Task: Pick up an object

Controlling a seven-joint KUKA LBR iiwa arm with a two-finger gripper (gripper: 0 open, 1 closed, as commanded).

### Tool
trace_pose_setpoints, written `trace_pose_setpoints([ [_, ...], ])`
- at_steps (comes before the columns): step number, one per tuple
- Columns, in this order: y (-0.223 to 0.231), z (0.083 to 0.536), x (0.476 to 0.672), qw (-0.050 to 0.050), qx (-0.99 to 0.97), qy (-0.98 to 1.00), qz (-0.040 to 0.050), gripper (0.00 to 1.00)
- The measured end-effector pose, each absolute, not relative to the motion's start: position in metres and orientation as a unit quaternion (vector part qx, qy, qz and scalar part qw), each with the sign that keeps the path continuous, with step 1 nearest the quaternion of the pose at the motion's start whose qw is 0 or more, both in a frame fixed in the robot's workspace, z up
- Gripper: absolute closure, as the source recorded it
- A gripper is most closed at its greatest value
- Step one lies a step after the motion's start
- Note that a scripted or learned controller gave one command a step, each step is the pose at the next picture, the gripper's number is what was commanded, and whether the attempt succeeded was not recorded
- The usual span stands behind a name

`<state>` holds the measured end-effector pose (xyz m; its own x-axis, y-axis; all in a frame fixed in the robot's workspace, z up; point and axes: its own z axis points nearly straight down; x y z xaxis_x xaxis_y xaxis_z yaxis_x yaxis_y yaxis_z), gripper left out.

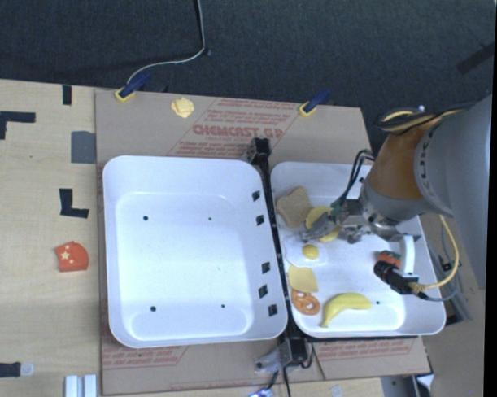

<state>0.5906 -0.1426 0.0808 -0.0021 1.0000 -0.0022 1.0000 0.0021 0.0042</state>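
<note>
The right bin (407, 321) holds several toy foods: a tan bread slice (293, 205), a fried egg (309, 253), a yellow cheese slice (303, 278), an orange pretzel (305, 302) and a banana (345, 306). My gripper (327, 226) hangs low over the bin's upper middle, right above a small yellow piece (317, 216) beside the bread. The arm with its orange band (396, 170) comes in from the right.
The left bin (116, 254) sits beside the right one, with black clips along the shared divider (267, 235). On the bench lie a red toy (72, 257) at the left and a small yellow piece (182, 107) on the cardboard behind the bins.
</note>
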Motion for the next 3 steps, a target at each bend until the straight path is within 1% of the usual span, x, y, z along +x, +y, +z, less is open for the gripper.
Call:
trace_pose_setpoints([
  [1, -0.142, 0.096, 0.589, 0.002, 0.707, 0.708, 0.0008, 1.0],
  [2, -0.142, 0.096, 0.589, 0.002, 0.706, 0.708, 0.0009, 0.0],
  [3, -0.162, 0.086, 0.671, 0.003, 0.706, 0.709, 0.0014, 0.0],
])
